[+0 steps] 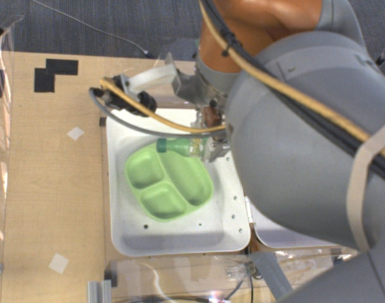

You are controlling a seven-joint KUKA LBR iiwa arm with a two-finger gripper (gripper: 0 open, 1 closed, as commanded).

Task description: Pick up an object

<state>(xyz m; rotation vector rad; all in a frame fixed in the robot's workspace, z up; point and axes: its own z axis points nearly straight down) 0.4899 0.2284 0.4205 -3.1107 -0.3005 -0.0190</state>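
Note:
A light green divided plate (169, 183) lies in the left white bin (180, 242), with three compartments facing up. A small bottle (175, 146) with a green cap lies on its side at the plate's far edge, cap pointing left. My gripper (210, 145) hangs right at the bottle's right end, touching or nearly touching it. The large grey arm and its orange band hide the gripper's upper part and most of the right bin.
A bundle of yellow and black cables (126, 101) loops from the wrist over the bin's far-left corner. The wooden bench (47, 188) stretches to the left with black markers (53, 74). A strip of the right bin (287, 237) shows under the arm.

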